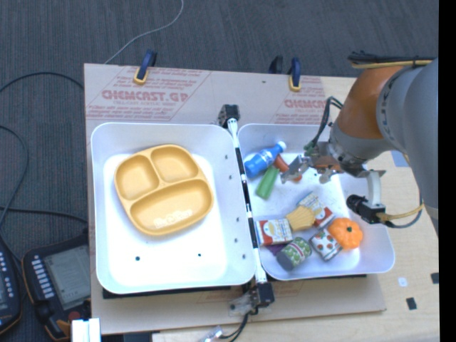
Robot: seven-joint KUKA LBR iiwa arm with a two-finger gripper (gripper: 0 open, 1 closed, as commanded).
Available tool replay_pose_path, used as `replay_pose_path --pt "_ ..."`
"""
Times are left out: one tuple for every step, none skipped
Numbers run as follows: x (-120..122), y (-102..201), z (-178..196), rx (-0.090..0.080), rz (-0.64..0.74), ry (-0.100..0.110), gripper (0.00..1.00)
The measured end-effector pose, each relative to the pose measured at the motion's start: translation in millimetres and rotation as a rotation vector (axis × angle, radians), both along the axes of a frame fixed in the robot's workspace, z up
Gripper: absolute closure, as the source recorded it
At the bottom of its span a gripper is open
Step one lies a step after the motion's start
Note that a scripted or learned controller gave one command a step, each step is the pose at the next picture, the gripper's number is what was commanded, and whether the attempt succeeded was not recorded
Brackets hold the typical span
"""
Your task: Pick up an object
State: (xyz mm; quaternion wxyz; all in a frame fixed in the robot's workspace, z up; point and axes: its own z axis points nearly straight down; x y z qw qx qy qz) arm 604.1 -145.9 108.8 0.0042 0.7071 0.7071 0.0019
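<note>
Objects for the pick all lie in the right bin (370,262). Noting them from the far end:

- Blue bottle (262,159) on its side near the bin's far-left corner, a green piece (268,182) just beside it on the near side.
- Small red item (283,164) just right of the bottle, close to the gripper.
- Yellow block (303,216) mid-bin, touching a red-and-white packet (276,230) on its left.
- Orange fruit (347,234) toward the near right, a red-and-white carton (324,244) against it.
- Grey-green can (294,251) at the near edge, lying tilted.

Gripper (311,171) hangs over the far half of the right bin, between the red item and the bin's right wall. From this slant I cannot tell whether the pincer is wide or narrow, and I see nothing held in it. The grey arm (406,112) with its orange band comes in from the right.

Left bin (103,262) holds a yellow divided plate (164,189), sitting slightly askew. Both bins rest on a printed board (178,95), clamped at the far edge.
</note>
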Motion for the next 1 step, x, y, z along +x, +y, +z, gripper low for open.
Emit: replay_pose_path --pt "13.6 38.0 -21.0 0.0 0.0 0.004 0.0"
